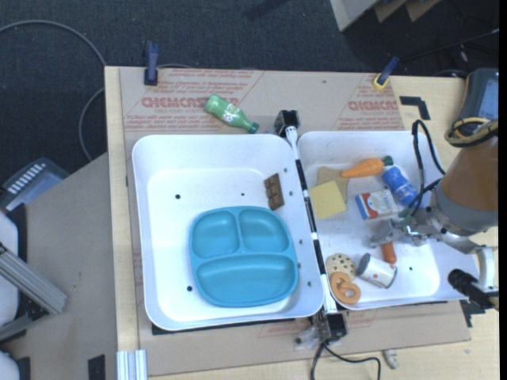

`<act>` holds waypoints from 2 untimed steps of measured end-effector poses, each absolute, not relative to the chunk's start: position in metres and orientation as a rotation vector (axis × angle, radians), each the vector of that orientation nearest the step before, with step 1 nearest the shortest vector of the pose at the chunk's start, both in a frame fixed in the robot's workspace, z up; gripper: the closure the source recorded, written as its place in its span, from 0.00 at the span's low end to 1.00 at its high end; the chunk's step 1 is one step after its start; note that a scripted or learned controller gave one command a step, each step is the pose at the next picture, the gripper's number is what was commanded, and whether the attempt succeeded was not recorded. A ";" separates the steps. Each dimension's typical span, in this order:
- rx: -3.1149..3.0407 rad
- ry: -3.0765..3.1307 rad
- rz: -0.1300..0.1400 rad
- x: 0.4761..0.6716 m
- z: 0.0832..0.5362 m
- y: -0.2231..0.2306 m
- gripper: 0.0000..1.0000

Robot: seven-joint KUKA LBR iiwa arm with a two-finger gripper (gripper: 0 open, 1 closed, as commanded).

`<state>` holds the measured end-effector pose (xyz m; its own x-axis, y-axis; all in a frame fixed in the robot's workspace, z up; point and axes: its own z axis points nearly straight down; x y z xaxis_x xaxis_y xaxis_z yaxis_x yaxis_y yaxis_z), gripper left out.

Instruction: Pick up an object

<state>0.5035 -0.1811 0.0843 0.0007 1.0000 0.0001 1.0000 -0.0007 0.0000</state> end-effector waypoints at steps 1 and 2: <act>-2.224 -2.222 -0.001 0.504 0.094 -0.181 1.00; -2.220 -2.223 -0.002 0.516 0.185 -0.089 1.00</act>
